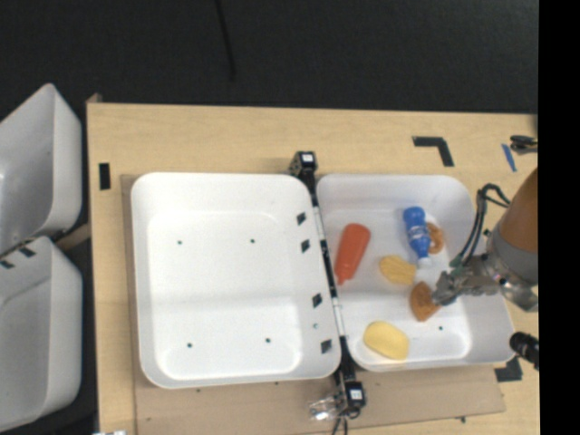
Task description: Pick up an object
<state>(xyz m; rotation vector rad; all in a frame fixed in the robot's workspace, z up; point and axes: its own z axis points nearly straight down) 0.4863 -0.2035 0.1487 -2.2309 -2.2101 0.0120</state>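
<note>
Brown and lumpy, the small rounded object [422, 301] lies in the right-hand white bin [453, 191], lower right of the frame, its long axis roughly up-down. The gripper [447, 290] sits at its right edge, apparently touching it. Whether the jaws are apart or together, I cannot tell; nothing shows as gripped.

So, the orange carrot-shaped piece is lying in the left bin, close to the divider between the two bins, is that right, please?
Not quite: the orange carrot-shaped piece lies in the right bin, not the left one. It is indeed close to the divider between the two bins, as the camera view shows.
</note>
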